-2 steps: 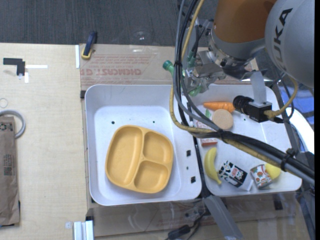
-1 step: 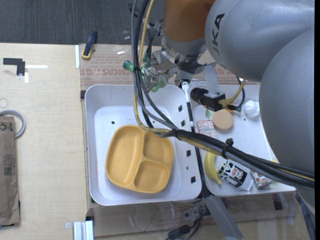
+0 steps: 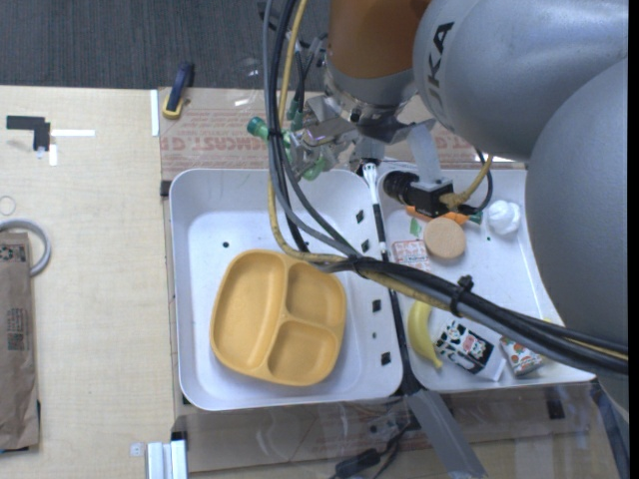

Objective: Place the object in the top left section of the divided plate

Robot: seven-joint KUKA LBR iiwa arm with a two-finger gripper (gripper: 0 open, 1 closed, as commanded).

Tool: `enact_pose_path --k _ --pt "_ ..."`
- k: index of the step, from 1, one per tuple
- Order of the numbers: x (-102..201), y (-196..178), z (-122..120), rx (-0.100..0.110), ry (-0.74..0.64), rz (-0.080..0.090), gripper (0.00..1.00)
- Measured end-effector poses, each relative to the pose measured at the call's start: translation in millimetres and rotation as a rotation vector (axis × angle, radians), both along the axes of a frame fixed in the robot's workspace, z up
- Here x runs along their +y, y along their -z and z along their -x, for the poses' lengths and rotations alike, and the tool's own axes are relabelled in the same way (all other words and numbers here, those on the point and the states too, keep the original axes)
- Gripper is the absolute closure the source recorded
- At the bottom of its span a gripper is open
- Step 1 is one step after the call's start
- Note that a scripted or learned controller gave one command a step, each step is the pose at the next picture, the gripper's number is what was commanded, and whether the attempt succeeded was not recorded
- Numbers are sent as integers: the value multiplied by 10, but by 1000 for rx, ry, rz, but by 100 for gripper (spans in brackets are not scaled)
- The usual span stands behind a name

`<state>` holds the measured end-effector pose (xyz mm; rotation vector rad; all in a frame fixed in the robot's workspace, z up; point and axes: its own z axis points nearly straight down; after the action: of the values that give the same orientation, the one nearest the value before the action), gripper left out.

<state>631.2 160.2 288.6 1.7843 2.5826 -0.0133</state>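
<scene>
Yellow three-section plastic plate [image 3: 277,317] lies open-side-up in the left white bin [image 3: 192,297], ready to receive an object; the gripper [image 3: 331,138] hangs above the bins' rear edge, its grasp state indeterminable.

Pale wood-grain bench top [image 3: 90,267], left. Dark ribbed floor [image 3: 120,18], possibly carpet, beyond far edge. Brown cardboard sheet [image 3: 215,133], red print, mid-bench. Light even.

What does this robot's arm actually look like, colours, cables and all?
The arm is bulky and rounded, with smooth grey shells and a glossy orange band above the wrist. Dark letters are printed on the grey shell. A bundle of black cables and a thin yellowish cable hang from it, and small green fittings sit among silver metal parts at the wrist.
</scene>
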Motion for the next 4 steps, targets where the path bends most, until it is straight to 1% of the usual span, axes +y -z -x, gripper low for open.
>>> enact_pose_path --k 1,2,3,4 --pt "517 -570 -281 -4 381 -3 100" --pt "676 593 -275 -3 711 -1 100" --pt "671 1907 226 -3 364 -8 100" --pt "-109 1997 -233 11 348 -1 100"
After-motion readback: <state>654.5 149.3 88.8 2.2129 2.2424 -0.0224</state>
